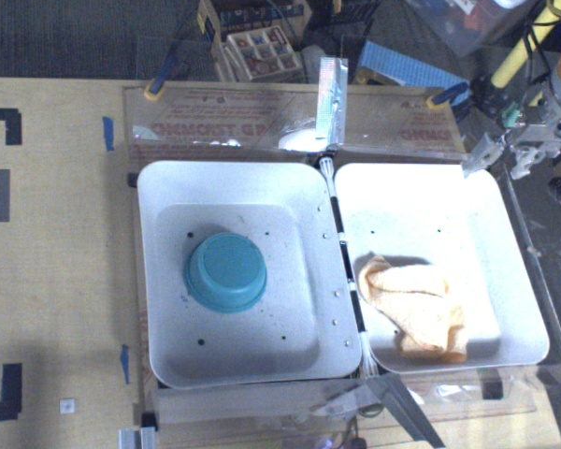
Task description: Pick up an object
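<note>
My claw sits at the upper right of the frame, past the right bin's corner; I cannot tell how it stands. The cloth (tan, soft, crumpled) lies lower in that bin, long axis slanting toward the lower right. A round teal bowl, upside down, sits in the left bin.

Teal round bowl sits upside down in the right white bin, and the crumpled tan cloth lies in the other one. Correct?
Not quite. The camera view shows the teal round bowl upside down in the left white bin, not the right. The crumpled tan cloth lies in the right white bin.
</note>
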`<state>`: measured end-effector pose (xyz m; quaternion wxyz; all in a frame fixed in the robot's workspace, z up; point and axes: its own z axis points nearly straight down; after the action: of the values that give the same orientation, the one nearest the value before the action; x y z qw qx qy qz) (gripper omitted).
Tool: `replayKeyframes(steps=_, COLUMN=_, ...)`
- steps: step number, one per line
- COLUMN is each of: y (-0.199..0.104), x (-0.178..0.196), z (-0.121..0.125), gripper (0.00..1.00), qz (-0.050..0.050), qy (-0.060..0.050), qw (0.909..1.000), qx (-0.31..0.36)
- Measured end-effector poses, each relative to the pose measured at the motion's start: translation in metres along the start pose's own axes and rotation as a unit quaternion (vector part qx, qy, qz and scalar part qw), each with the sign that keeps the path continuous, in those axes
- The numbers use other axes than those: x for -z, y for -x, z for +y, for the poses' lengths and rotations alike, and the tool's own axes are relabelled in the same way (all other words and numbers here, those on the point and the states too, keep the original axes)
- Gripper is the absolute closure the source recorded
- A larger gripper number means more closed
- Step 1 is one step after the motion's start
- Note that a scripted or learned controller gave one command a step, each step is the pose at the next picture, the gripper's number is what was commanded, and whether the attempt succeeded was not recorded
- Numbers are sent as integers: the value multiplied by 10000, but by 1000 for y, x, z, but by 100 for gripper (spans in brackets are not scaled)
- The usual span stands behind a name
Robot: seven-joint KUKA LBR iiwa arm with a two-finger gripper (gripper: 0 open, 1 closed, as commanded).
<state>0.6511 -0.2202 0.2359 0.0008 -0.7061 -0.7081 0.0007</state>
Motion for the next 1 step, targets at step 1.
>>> replayKeyframes(steps=1, y=-49, x=-106, z=-45, gripper=0, qz=-2, qy=4, qw=9993, qx=-364)
